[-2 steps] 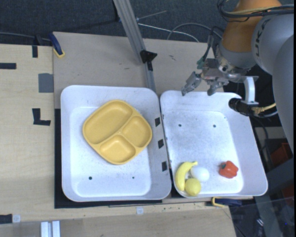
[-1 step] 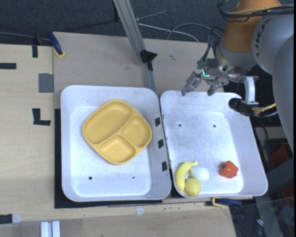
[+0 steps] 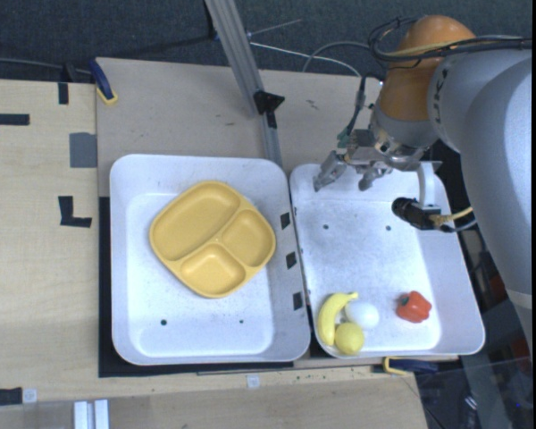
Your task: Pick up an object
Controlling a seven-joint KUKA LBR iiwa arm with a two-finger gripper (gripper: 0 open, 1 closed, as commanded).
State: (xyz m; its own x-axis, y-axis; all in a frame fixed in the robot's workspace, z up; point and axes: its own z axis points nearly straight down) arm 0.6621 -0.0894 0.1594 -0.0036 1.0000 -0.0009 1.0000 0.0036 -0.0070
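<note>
At the near edge of the right bin [image 3: 447, 275], a small cluster sits in the front left corner: a banana [image 3: 333, 308] curving up from the rim, a yellow lemon [image 3: 349, 337] just below it and a white egg-like ball [image 3: 364, 315] touching both. Their lower edges crowd against the bin wall, so the exact outlines blur together. A little to the right, apart from the cluster, lies a small red pepper [image 3: 414, 307]; its shape is hard to make out.

In the left bin [image 3: 129, 266] a yellow divided plate [image 3: 213, 238] with three compartments lies tilted, near the middle.

Farther back, the claw [image 3: 350, 176] hangs over the far left corner of the right bin, well apart from all the fruit, which lies at the opposite, near end. Its two fingers stand spread apart, released, with nothing between them. Whether the tips touch the bin floor cannot be told. The grey arm [image 3: 491, 105] is cut off at the right edge, above the tabletop [image 3: 36, 257].
</note>
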